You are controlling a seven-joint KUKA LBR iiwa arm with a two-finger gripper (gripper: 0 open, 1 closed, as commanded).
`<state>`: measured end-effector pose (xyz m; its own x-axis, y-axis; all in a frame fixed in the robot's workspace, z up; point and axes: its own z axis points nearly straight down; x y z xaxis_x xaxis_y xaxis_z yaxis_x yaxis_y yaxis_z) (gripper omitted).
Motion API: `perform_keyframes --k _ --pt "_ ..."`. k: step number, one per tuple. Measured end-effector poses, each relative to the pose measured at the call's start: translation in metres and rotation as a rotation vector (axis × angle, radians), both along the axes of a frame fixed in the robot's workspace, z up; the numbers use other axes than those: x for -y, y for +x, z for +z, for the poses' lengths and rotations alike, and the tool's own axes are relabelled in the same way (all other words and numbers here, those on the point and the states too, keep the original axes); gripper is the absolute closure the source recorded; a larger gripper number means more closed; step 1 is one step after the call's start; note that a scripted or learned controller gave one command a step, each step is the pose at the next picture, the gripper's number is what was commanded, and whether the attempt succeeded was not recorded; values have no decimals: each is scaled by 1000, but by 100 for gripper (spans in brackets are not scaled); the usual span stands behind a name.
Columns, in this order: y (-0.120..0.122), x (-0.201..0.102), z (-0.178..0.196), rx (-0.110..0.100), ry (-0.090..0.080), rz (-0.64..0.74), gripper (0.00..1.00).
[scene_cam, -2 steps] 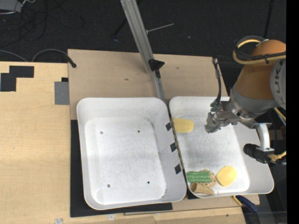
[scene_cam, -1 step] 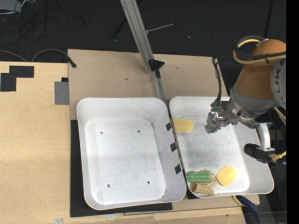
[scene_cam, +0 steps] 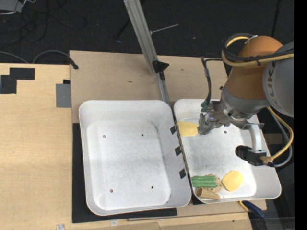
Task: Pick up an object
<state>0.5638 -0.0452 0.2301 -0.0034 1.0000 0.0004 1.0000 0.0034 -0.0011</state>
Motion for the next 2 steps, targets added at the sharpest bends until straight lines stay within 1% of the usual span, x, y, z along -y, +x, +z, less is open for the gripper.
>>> perform_keyframes --k 1,2 --pt "2 -61 3 -1 2 2 100" --pt "4 -110 9 -1 0 0 100"
